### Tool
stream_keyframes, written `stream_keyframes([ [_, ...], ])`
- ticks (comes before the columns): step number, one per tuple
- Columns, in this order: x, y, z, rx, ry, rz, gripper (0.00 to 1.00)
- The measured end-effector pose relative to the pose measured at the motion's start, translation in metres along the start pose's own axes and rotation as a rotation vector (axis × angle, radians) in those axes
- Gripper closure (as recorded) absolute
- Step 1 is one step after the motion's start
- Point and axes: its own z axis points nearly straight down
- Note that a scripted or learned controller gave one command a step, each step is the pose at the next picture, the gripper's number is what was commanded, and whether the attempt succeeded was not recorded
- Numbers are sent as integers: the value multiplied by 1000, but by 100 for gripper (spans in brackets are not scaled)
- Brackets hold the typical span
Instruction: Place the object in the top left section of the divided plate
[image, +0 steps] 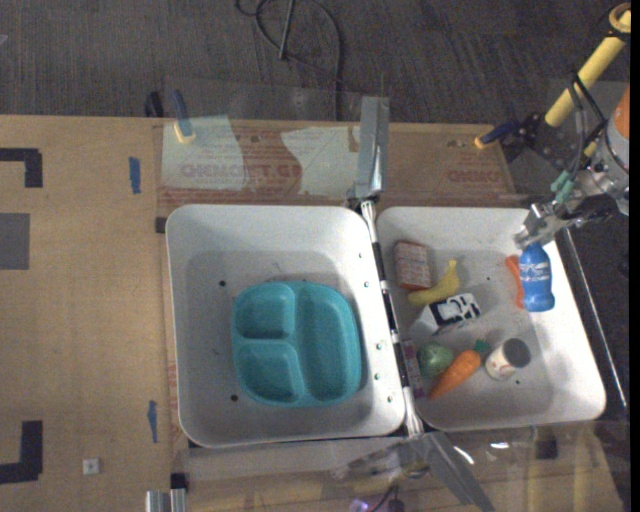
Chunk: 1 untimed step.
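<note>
camera view is taken from above at a slant. two shallow white bins are seen side by side: the left bin (190, 250) holds a teal divided plastic plate (297, 342) with three sections, lying near its centre. the right bin (570, 395) holds the loose items. a blue plastic bottle with a white cap (536, 277) lies at 2 o'clock in that bin, with an orange piece (513, 272) touching it at its 9 o'clock side. the gripper (545, 220) is seen just at 12 o'clock of the bottle's cap; whether its fingers are open or closed cannot be told. a red-brown packet (411, 265) sits at 10 o'clock, a yellow banana (436, 288) just beside it, a black-and-white carton (456, 310) near the centre. a green vegetable (435, 357), an orange carrot (455, 371) and a small beige cup (507, 358) are grouped at 6 o'clock.
</note>
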Motion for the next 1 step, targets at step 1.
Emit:
stream_keyframes([
  [1, 51, -45, 83, 4, 3, 43, 100],
])
